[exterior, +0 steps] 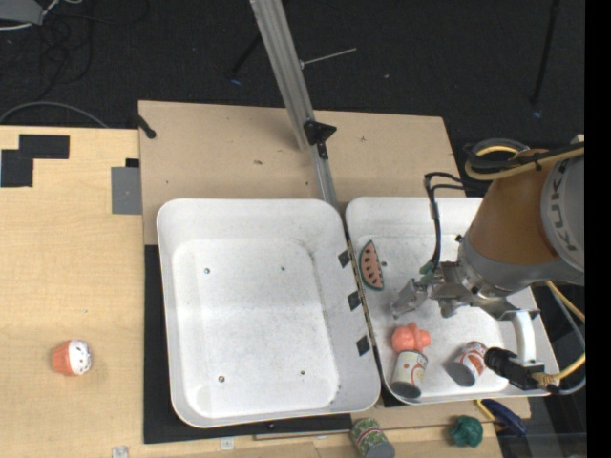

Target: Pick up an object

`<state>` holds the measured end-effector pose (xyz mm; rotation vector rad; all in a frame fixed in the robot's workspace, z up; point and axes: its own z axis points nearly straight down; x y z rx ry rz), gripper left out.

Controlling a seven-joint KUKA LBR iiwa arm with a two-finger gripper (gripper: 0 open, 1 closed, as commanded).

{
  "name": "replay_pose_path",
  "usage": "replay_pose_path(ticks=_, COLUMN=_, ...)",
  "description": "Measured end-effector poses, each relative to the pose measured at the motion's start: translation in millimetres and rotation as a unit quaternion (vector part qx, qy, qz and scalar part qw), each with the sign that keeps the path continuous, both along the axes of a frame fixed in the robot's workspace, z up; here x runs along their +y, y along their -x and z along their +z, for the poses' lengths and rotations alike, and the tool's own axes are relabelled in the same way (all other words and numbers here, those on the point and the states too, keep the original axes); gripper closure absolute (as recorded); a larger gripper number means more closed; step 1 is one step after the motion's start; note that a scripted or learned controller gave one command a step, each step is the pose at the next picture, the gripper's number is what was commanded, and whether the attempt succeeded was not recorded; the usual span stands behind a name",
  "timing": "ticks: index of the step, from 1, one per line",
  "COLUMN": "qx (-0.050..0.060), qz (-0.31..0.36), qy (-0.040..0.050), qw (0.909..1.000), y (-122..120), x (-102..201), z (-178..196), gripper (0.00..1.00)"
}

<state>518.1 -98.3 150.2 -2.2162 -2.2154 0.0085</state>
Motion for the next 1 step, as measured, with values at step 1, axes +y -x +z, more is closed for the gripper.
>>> replay_pose_path(ticks=1, qx=0.000, qz=0.000, qy=-0.0003, qw=1.0000, y=2.1, x=1.2, z=-54.0, gripper=0.00)
